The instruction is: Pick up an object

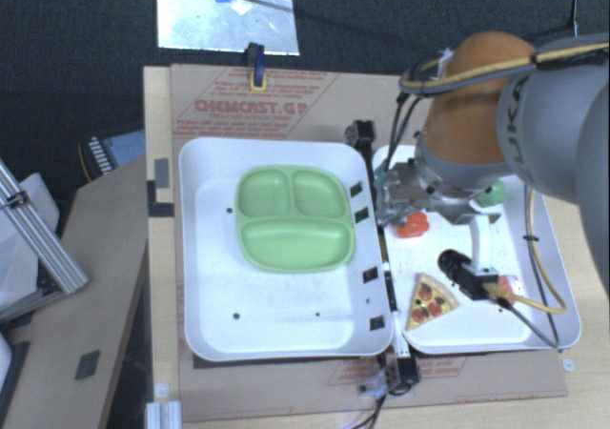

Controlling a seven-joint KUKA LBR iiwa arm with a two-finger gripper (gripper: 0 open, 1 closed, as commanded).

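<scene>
Reaching in from the right, the grey arm point(538, 132) is seen over the right bin point(551, 322), with the pincer point(394, 194) held at that bin's far left side; whether the pincer is apart or together cannot be told. A small red object point(412, 224) is found just near of the pincer and slightly to its right, on the bin floor. A toy pizza slice point(431, 300) is laid nearer still, by the left wall. A green piece point(492, 194) is partly covered by the arm. In the left bin point(276, 327) a green divided plate point(294, 219) is set. Both bins are carried on printed cardboard point(253, 103) over the pale counter point(110, 255), with dark floor point(67, 27) beyond.
</scene>
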